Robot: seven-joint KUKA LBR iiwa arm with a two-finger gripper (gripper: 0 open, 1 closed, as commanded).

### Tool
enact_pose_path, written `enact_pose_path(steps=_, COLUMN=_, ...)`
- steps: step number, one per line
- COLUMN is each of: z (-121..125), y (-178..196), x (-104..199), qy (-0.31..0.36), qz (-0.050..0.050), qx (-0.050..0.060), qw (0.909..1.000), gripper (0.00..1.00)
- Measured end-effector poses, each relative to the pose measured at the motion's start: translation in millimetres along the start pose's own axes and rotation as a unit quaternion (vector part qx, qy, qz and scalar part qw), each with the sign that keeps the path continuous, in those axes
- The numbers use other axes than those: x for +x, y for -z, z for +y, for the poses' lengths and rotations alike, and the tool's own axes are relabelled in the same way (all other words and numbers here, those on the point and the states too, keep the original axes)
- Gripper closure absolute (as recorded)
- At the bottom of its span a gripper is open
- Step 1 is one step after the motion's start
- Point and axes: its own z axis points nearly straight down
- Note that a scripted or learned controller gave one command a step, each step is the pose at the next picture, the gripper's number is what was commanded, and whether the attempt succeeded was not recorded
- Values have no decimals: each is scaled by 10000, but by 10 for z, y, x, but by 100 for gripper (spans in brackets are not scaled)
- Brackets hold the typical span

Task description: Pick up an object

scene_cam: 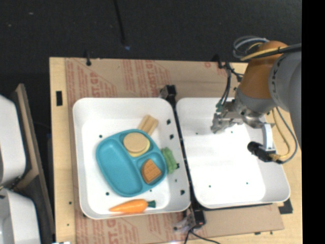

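Wrist hides end effector (222, 122) fingertips.

My arm (284, 78) is grey and rounded, with a wide orange band (256, 78) above the wrist. Thin cables (249, 43) loop over its top, and another runs down to a small black fitting (255, 149). My claw (219, 122) is dull grey metal.

Bench top (127, 80): tan board with red printed lettering, set on a pale wooden base. Dark speckled floor (152, 19) behind. White furniture (10, 151) at left edge. Even lighting.
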Motion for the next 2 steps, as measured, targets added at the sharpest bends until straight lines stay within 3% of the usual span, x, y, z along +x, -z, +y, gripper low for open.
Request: enact_pose_path(steps=2, z=31, y=867, x=-76, qy=9, qz=-4, qx=-11, qw=10000, gripper=100)
